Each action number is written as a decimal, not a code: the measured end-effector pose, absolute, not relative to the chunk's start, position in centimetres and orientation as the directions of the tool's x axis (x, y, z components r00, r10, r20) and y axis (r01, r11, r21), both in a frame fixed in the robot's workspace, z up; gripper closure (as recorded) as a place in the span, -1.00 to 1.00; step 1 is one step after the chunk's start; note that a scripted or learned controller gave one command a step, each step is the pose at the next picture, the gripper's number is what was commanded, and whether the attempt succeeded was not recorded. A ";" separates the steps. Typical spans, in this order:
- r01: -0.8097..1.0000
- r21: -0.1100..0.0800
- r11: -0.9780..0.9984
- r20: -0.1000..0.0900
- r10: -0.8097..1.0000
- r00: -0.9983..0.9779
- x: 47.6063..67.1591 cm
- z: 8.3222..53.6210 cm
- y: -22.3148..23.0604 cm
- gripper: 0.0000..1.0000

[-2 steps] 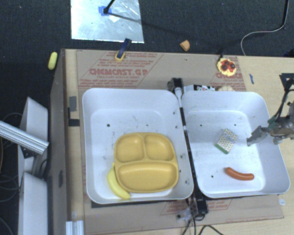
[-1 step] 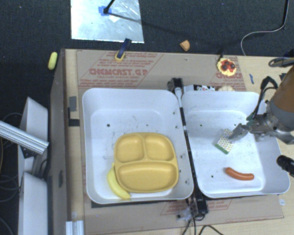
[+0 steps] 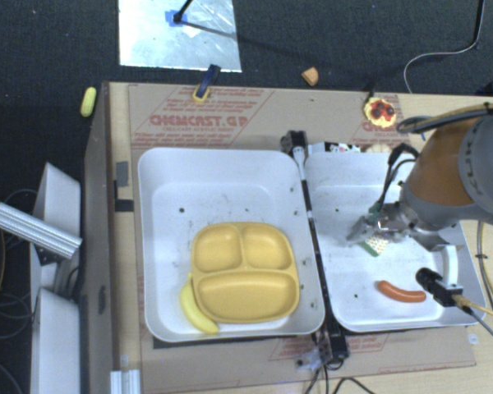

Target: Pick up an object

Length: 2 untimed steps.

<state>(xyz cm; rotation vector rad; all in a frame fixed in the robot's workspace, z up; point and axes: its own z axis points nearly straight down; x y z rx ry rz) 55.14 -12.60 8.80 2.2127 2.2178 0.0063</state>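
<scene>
My gripper hangs low over the middle of the right bin, at the end of the grey and orange arm reaching in from the right. A small pale green and white piece lies right under the gripper's tip, touching or nearly touching it. Nearer the bin's front right lies an orange-red sausage, apart from the gripper. In the left bin sits a yellow divided plate with a yellow banana against its front left edge.
A black divider runs between the two bins. On the cardboard behind the bins lie a small round pizza toy and a blue and yellow item. A yellow piece and an orange piece lie on the carpet.
</scene>
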 end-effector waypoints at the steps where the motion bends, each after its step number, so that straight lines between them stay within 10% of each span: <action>1: 1.000 0.014 0.003 -0.004 1.000 -0.003 55.3 10.0 -12.6 1.00; 2: 1.000 0.006 0.002 -0.003 1.000 -0.002 62.3 16.8 -20.8 1.00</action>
